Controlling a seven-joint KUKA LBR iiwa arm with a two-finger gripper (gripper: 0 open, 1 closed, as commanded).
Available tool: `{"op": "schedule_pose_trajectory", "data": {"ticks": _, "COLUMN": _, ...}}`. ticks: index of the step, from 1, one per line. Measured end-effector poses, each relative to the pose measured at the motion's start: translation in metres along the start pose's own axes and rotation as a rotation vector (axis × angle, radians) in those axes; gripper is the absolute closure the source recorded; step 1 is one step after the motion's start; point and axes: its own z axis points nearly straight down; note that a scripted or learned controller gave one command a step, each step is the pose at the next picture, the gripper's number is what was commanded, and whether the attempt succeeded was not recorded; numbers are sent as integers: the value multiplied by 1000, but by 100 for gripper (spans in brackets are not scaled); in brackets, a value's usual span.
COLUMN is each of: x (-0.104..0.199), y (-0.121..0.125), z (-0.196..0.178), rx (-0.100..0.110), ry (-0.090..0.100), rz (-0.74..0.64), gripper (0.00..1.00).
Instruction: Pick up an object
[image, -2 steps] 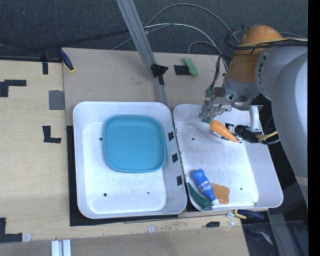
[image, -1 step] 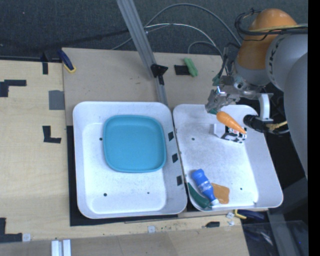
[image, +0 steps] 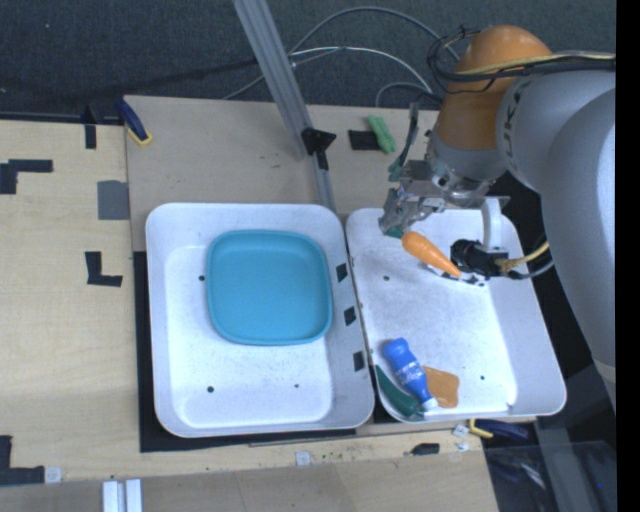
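- A tan bench (image: 60, 300) bears two white bins; beyond it, dark floor.
- The left bin (image: 170, 330) holds a blue plate (image: 268, 286).
- The gripper (image: 400, 222) hangs over the right bin (image: 520, 340), far-left corner; its grip cannot be told.
- An orange carrot (image: 430, 252) lies just right of it, possibly touching.
- A blue bottle (image: 407, 372) lies at the near edge.

Tan bench (image: 60, 300), two white bins (image: 185, 400) side by side, green clip (image: 381, 133) behind them
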Motion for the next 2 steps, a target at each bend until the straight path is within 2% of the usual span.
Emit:
{"op": "schedule_pose_trajectory", "data": {"ticks": 1, "x": 57, "y": -6, "z": -15, "rx": -1, "ry": 0, "rz": -1, "gripper": 100}}
{"op": "schedule_pose_trajectory", "data": {"ticks": 2, "x": 104, "y": -7, "z": -14, "rx": 0, "ry": 0, "rz": 0, "gripper": 100}}
